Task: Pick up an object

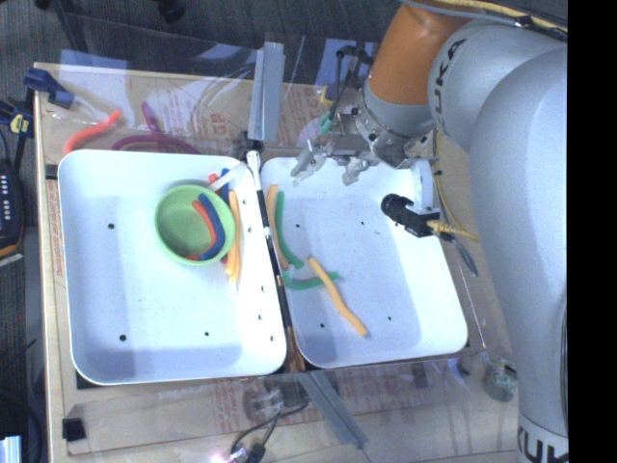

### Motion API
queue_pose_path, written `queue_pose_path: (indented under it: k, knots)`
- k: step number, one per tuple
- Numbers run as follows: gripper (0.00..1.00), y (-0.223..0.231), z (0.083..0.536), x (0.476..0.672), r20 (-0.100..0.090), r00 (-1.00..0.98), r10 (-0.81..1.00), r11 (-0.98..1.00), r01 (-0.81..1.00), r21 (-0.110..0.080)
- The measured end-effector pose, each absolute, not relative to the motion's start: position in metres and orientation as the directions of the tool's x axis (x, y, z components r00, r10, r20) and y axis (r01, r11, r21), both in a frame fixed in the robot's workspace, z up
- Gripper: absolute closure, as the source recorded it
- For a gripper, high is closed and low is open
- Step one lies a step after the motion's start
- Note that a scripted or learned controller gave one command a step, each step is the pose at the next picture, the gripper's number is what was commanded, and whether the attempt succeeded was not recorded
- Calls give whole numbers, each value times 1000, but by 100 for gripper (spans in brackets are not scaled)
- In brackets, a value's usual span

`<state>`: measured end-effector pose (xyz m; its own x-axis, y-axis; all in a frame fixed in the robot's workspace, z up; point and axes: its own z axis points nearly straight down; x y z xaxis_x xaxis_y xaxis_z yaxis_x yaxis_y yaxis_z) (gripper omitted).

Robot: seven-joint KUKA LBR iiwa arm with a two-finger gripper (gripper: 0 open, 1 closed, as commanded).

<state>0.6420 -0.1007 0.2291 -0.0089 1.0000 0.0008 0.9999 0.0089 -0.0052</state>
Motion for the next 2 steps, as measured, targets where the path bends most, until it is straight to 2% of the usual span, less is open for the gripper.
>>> queue_pose_path:
  k: [1, 2]
  knots:
    - [0, -114, 112, 577, 1, -145, 989, 145, 989, -6]
    - [0, -121, 96, 530, -6, -183, 983, 183, 983, 13]
